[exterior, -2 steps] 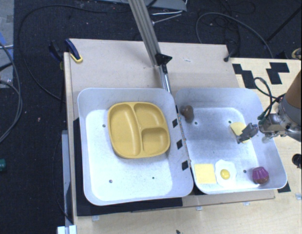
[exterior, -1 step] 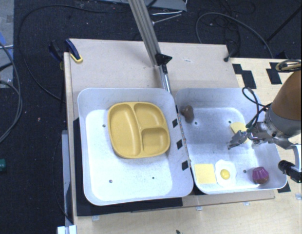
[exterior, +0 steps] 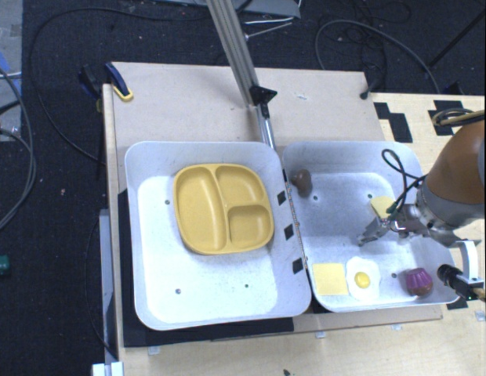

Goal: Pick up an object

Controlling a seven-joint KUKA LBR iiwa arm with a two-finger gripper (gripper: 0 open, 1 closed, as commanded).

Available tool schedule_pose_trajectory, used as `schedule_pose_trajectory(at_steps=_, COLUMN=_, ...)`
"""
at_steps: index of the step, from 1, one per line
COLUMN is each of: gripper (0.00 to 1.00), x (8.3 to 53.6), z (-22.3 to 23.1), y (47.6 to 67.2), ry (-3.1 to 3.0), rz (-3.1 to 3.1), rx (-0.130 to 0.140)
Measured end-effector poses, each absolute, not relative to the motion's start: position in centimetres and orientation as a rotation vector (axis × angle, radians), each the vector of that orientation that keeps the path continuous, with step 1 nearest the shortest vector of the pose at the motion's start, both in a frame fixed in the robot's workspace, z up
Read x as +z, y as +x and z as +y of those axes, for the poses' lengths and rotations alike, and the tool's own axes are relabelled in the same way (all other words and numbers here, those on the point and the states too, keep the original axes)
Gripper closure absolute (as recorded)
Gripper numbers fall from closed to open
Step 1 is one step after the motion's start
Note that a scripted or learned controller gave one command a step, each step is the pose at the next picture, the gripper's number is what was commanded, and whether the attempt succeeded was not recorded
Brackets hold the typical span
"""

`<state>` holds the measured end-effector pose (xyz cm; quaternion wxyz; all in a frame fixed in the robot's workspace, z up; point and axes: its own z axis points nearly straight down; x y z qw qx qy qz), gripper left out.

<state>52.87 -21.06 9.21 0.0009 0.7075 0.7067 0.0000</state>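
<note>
The grey arm [exterior: 455, 178], with its orange band, reached in from the right over the right-hand white bin [exterior: 337, 180], and its hand [exterior: 373, 235] hung low inside that bin, pointing toward the bin's middle. Whether its fingers were apart or together could not be told from the slanted view; nothing was seen between them. Just beside the wrist, toward the bin's back, a small pale yellow block [exterior: 382, 207] lay partly hidden by the arm and a looping black cable [exterior: 398, 171]. Along the near wall of the same bin lay three things in a row: a flat yellow square, like a cheese slice [exterior: 330, 279], next to it and seemingly touching a toy fried egg [exterior: 363, 278] with a yellow yolk, and farther right, apart from the egg, a small purple object [exterior: 418, 282]. A small brown object [exterior: 302, 181] sat near the bin's left wall toward the back, well apart from the hand. The left-hand bin [exterior: 161, 288] held a yellow plate [exterior: 224, 208] with three compartments, lying flat toward the bin's back and centre. Both bins rested side by side on the light wooden surface [exterior: 188, 100], and a metal pole [exterior: 235, 41] slanted over its far edge.
</note>
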Motion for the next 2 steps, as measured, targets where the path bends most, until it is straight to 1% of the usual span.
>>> schedule_pose_trajectory(at_steps=1, gripper=1.00, x=10.5, z=-21.2, y=53.0, ry=2.216, rz=2.214, rx=0.003)
schedule_pose_trajectory(at_steps=2, gripper=1.00, x=14.9, z=-21.6, y=53.4, ry=2.216, rz=2.219, rx=0.003)
